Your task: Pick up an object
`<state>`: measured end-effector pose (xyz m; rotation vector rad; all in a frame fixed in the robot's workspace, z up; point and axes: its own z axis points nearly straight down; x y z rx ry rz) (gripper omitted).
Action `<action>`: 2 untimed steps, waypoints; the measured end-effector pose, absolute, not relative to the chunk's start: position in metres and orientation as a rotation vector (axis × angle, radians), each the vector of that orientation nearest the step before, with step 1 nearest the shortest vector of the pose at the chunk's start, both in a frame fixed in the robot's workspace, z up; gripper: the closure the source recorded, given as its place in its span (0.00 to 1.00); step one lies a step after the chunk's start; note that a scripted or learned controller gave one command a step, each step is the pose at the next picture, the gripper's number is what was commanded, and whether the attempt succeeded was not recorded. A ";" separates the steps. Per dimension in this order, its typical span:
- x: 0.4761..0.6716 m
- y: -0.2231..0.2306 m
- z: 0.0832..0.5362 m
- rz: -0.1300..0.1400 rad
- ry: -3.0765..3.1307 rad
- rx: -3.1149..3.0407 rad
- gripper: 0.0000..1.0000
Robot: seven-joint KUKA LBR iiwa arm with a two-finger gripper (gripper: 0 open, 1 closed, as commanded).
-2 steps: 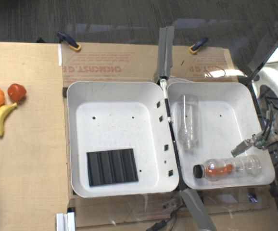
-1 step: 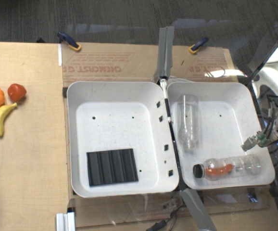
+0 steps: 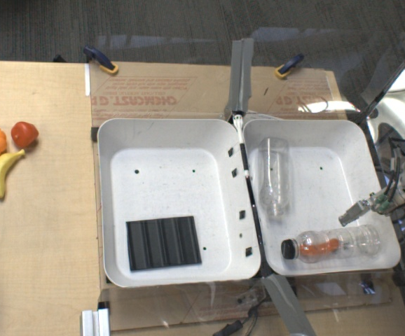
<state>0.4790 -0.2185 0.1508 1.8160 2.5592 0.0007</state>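
Hovering fingers (image 3: 353,214), spread unclear, just above capped bottle (image 3: 332,245) in right bin (image 3: 314,126).

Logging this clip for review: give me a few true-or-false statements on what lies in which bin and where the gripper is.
1. Two clear bottles lie in the right bin. True.
2. The black ridged tray lies in the right bin. False: it lies in the left bin.
3. The gripper is over the left bin. False: it is over the right bin.
4. Fruit lies on the bench outside the bins. True.
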 end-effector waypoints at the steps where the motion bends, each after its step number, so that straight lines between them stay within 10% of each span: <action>1: 0.477 -0.139 0.091 -0.001 2.583 1.792 0.00; 2: 0.541 -0.103 0.091 -0.001 2.606 1.756 0.00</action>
